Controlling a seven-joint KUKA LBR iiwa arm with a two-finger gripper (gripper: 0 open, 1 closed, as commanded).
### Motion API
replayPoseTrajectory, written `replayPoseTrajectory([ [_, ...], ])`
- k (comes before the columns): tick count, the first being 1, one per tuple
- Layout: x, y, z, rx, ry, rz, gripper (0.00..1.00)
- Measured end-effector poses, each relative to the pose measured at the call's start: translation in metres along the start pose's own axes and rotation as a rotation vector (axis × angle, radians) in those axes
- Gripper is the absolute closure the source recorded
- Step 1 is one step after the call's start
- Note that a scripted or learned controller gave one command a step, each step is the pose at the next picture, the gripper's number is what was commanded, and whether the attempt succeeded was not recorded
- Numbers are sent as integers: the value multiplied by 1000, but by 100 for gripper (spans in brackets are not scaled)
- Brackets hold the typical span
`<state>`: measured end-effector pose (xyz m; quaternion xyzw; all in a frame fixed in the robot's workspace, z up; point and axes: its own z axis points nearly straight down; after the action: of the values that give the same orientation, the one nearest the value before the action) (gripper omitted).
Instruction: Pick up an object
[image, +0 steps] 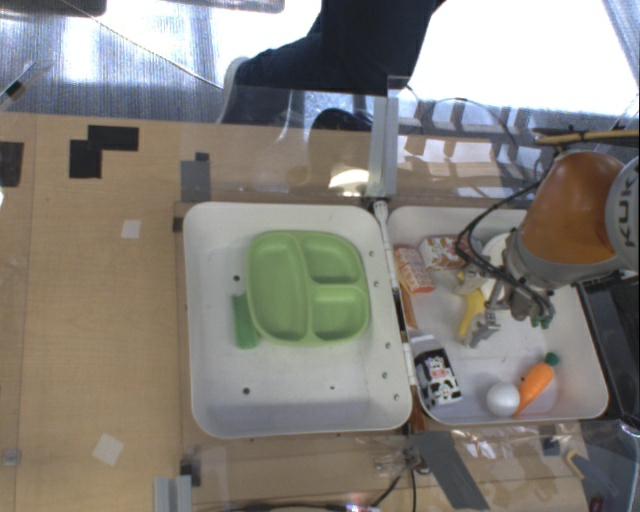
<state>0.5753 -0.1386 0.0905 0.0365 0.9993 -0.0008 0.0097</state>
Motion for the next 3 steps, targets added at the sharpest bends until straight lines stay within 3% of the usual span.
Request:
replayPoseTrajectory([
  [1, -11, 20, -1, 2, -1, 108, 0],
  [2, -35, -3, -5, -12, -4, 214, 0],
  [3, -61, 12, 2, 15, 57, 415, 0],
])
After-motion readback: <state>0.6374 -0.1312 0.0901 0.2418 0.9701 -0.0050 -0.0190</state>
